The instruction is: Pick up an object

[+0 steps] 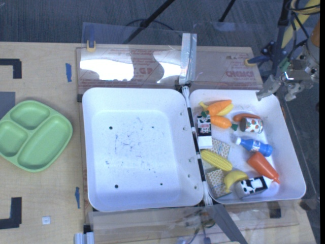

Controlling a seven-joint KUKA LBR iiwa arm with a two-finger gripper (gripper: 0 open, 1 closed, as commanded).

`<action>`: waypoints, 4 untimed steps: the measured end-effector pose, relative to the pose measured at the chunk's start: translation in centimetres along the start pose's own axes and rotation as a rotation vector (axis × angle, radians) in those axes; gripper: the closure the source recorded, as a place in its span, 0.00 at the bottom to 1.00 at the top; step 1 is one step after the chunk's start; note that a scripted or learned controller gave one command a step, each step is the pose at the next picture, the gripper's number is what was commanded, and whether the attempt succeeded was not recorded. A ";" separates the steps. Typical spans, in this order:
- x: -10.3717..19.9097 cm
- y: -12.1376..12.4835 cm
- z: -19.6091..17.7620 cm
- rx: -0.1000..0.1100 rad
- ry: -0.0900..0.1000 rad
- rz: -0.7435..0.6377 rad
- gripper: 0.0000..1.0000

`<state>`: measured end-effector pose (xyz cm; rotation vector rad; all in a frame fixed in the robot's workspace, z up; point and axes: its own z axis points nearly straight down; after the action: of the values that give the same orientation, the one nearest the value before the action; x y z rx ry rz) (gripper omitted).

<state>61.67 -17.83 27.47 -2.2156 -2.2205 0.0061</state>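
Nothing is picked yet: gripper is parked over the right bin's far corner, open/closed state not discernible, toys untouched.

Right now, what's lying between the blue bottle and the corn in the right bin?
In the camera view, a checkered waffle piece lies between the blue bottle and the corn, on the right bin's floor.

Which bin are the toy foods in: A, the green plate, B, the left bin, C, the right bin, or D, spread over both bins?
C: the corn, banana and carrot all lie in the right bin, beside the left bin.
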 end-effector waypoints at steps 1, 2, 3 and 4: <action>1.8 4.7 14.0 -0.001 0.000 -0.237 0.00; 4.1 -0.2 10.1 0.000 0.000 -0.152 0.00; 7.2 2.7 18.0 -0.005 -0.006 -0.323 0.00; 7.4 2.7 17.4 0.002 -0.001 -0.324 1.00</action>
<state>64.20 -10.44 10.07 -1.8271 -2.5480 0.0086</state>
